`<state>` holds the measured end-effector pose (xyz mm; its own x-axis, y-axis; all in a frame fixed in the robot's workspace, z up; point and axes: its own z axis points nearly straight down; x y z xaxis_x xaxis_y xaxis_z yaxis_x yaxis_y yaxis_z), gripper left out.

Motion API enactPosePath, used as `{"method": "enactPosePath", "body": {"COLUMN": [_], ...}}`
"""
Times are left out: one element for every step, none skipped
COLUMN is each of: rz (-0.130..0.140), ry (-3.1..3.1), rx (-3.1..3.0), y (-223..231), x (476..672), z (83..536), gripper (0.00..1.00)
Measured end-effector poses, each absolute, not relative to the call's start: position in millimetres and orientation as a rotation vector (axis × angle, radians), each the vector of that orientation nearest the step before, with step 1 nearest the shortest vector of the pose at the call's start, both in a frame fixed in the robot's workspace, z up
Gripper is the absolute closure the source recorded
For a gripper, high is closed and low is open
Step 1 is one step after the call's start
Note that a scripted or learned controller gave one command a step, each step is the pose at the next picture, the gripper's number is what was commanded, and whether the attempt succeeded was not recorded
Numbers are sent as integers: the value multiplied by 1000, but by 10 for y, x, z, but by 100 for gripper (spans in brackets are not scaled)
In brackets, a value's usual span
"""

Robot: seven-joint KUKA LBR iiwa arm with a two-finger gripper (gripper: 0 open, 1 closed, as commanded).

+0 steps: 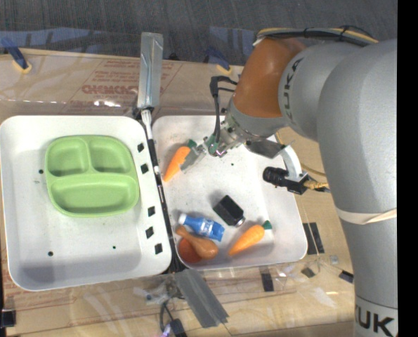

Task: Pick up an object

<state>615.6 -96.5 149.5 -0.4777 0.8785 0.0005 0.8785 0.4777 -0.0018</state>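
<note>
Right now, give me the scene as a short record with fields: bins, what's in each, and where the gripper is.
left bin: holds a green divided plate
right bin: two toy carrots, one upper left, one lower right; black block; blue and white bottle; brown pear-shaped toy
gripper: low over the right bin, beside the upper carrot's green top
arm: grey with orange band, reaching in from the right

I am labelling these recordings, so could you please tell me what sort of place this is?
Probably a robotics lab bench for pick-up trials: an arm over two white bins, toy carrots and a green divided plate on taped plastic sheeting.
</note>
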Motion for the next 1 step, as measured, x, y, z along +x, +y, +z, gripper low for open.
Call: {"method": "enactPosePath", "body": {"rz": [-17], "ry": [-2610], "rx": [-1765], "y": [-1064], "x": [6556], "z": [1015], "gripper": [0]}}
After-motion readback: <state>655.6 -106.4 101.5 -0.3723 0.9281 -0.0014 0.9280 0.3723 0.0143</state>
